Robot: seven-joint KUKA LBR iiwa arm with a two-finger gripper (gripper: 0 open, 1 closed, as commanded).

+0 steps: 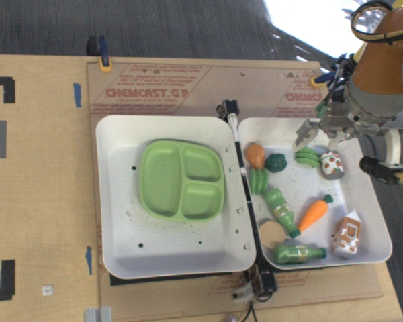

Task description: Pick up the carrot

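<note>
In the right bin (373,200), a green bottle (299,252) lies along the near rim and a small carton (348,235) beside it. Just beyond them rests the carrot (314,214) — orange, slanting, its green top pointing up toward the far right, its tip toward the near left. Farther back, the gripper (320,134) hovers over the bin's far side, fingers apart and holding nothing — the carrot lies nearer the camera, well apart from them. The green plate (183,180) sits in the left bin (114,180).

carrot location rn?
The carrot lies in the right bin, lower middle, between a green bottle and a small carton.
</note>
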